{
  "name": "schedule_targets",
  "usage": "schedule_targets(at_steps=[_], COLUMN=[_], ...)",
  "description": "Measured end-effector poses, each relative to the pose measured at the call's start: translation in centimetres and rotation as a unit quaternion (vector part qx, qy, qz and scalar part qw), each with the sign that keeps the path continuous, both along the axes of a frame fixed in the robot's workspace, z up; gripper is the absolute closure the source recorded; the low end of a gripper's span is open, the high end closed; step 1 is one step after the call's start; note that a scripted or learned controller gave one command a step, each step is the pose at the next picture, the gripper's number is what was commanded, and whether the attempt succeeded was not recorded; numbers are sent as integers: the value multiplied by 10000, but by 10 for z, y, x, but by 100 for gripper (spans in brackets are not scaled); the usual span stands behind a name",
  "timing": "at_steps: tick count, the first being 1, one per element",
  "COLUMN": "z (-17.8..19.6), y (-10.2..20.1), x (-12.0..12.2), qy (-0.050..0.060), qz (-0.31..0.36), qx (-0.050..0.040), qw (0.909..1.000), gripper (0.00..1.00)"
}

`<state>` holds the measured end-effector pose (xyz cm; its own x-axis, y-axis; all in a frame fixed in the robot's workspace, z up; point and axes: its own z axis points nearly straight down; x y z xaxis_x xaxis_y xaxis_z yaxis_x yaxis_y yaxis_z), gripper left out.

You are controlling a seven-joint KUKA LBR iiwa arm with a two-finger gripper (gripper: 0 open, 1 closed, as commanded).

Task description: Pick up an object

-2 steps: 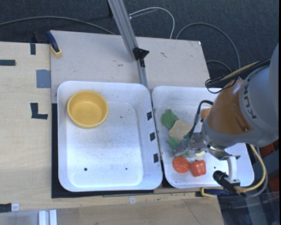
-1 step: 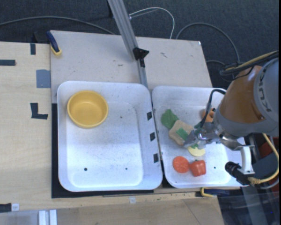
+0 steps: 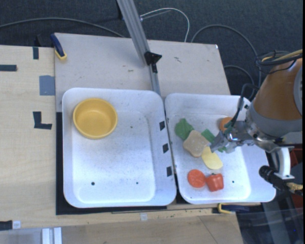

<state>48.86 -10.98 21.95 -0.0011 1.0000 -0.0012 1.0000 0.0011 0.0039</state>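
Pincer (image 3: 219, 144) low over yellow piece (image 3: 212, 160)

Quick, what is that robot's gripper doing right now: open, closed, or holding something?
Gripper: cannot be told; it is low in the right white bin, at the pale yellow oval piece.

The two bins (image 3: 142, 197) look like smooth white plastic, speckled with dark marks. The yellow bowl (image 3: 95, 117) is matt plastic (no shine on it). The bench (image 3: 20, 151) looks like pale wood, and the slanted pole (image 3: 134, 24) like grey metal.
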Motion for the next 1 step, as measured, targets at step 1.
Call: schedule_targets(at_steps=[1], z=[13], y=[0], x=[0], qy=[19], qz=[2], qx=[6], qw=[10000], gripper=[100])
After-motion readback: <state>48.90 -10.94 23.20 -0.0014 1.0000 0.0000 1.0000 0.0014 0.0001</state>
